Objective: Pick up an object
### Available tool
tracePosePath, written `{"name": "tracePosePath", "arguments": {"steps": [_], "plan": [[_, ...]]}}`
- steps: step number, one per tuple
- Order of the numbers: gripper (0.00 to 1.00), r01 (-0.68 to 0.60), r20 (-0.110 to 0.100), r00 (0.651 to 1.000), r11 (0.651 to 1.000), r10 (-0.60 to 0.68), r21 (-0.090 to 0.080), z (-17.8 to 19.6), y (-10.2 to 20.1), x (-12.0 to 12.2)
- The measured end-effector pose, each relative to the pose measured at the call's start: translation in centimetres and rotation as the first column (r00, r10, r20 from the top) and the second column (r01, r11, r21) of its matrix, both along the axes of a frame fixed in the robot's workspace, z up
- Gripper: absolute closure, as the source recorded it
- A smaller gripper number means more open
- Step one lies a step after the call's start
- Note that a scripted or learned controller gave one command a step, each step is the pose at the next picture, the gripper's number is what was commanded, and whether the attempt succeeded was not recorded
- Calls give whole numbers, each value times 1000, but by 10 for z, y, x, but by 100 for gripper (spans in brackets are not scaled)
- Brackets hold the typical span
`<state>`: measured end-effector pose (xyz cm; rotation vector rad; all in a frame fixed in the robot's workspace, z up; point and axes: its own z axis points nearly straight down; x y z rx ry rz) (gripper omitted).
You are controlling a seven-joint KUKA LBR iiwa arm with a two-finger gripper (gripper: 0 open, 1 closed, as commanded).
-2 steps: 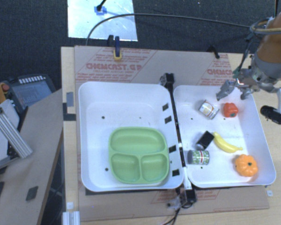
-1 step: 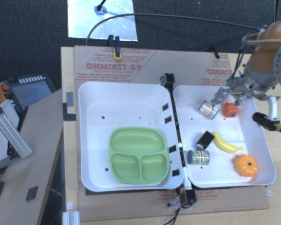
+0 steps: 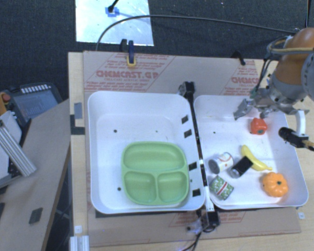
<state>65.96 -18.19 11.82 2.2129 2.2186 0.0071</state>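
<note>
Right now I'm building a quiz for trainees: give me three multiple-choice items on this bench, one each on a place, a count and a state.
1. Where does the green tray lie?
A. left bin
B. right bin
C. on the cardboard

2. How many compartments has the tray?
A. two
B. three
C. five

3. What is between the gripper and the red object?
A. nothing, they touch
B. bare bin floor
C. the banana

Answers: A, it lies in the left bin; B, one wide compartment and two small; B, white floor shows between them.
</note>
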Motion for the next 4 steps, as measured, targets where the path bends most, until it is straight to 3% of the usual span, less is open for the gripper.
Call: {"name": "tracePosePath", "arguments": {"steps": [1, 3, 4], "plan": [[100, -2, 0, 1000, 1000, 2, 0, 9, 0, 0], [100, -3, 1, 1000, 1000, 3, 0, 118, 2, 5], [100, -3, -3, 1000, 1000, 3, 1, 141, 2, 6]]}}
